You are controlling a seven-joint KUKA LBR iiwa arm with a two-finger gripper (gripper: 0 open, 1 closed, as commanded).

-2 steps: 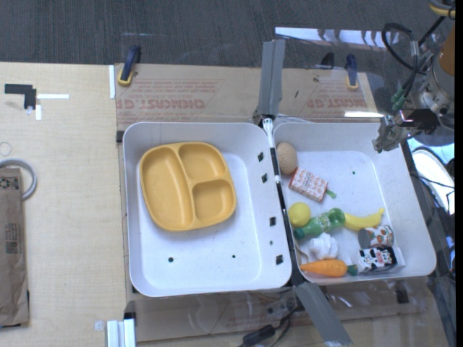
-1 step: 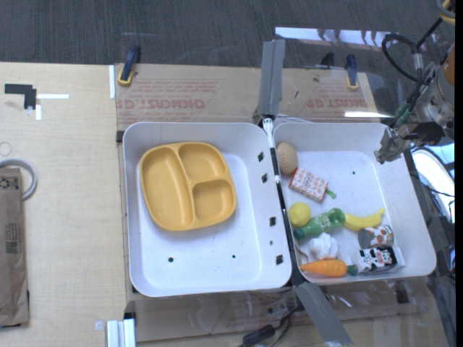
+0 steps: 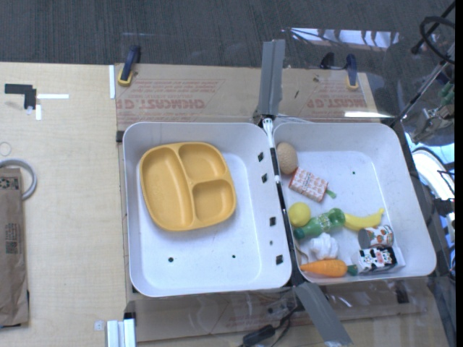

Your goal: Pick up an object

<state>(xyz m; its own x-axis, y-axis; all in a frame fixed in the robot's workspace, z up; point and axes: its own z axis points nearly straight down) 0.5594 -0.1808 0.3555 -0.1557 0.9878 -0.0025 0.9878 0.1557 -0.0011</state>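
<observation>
I judged the pick not begun: carrot, banana and lemon lay untouched at the right bin's 6 o'clock; hand state unknown.

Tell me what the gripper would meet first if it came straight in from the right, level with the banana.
Likely the right bin's outer wall if it travels low; above the rim, the banana comes first. Height cannot be judged here.
</observation>
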